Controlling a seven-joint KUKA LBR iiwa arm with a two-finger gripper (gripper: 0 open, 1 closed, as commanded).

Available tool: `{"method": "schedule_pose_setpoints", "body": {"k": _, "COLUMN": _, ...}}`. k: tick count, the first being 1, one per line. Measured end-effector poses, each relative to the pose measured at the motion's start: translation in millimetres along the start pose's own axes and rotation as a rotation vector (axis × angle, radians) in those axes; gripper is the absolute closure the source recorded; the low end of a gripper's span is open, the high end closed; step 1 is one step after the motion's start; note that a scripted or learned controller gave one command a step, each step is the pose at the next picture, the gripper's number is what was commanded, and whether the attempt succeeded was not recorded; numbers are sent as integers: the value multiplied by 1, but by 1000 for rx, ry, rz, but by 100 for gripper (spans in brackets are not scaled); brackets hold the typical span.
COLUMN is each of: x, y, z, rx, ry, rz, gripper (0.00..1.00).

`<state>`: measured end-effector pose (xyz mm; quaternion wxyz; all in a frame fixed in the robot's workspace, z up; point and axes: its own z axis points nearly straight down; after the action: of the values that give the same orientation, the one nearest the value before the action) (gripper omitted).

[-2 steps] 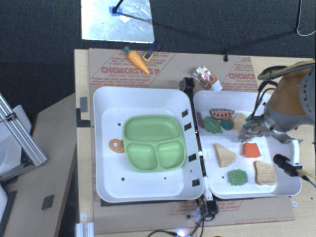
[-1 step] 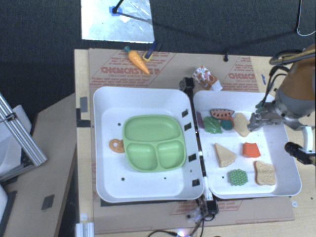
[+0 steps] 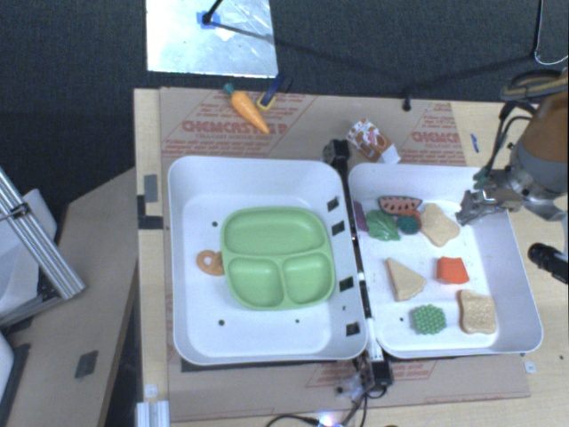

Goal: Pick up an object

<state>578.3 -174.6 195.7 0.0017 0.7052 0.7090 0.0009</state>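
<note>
Toast slice [image 3: 478,312] lies nearest; gripper [image 3: 469,208] hovers above the right bin [image 3: 524,327], grip state unclear, nothing picked yet.

Two white bins [image 3: 267,172] hold a pale green divided plate [image 3: 277,256], a tan pretzel [image 3: 210,262], an orange-red block [image 3: 452,270], a dotted green round piece [image 3: 428,318], beige bread shapes [image 3: 478,312], a dark green leafy piece [image 3: 383,227] and a red seeded slice [image 3: 399,205], while an orange carrot [image 3: 249,111] lies on brown red-lettered cardboard [image 3: 302,118].
</note>
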Motion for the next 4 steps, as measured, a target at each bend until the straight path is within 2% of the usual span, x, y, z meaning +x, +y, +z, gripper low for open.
{"method": "schedule_pose_setpoints", "body": {"k": 1, "x": 0, "y": 1, "z": -30, "rx": 0, "ry": 0, "rz": 0, "gripper": 100}}
{"method": "schedule_pose_setpoints", "body": {"k": 3, "x": 89, "y": 23, "z": -27, "rx": 1, "ry": 1, "rz": -3, "gripper": 100}}
{"method": "schedule_pose_setpoints", "body": {"k": 4, "x": 148, "y": 21, "z": -36, "rx": 1, "ry": 2, "rz": -4, "gripper": 100}}
